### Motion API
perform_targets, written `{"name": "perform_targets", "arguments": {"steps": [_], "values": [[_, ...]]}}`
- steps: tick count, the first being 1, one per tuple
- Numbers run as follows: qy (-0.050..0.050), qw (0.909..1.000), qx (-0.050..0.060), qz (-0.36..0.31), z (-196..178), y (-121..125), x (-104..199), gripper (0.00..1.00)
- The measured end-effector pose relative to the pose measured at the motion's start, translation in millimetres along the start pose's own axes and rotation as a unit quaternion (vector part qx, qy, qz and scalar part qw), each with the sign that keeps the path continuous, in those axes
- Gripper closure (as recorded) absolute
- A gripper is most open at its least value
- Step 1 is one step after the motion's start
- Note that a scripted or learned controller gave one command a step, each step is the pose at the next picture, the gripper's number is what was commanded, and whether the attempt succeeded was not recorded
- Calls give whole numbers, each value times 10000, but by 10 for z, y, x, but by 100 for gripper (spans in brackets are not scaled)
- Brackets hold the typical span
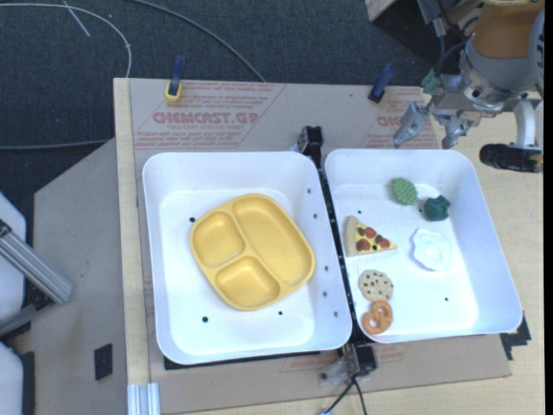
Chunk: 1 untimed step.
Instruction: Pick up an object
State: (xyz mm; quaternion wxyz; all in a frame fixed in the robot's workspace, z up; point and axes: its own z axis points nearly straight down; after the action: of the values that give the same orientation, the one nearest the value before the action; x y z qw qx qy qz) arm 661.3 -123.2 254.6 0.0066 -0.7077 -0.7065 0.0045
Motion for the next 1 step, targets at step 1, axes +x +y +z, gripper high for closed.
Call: {"name": "perform_targets", "arguments": {"steps": [1], "values": [[-10,10000,-71,-12,-90,20,4,0]]}}
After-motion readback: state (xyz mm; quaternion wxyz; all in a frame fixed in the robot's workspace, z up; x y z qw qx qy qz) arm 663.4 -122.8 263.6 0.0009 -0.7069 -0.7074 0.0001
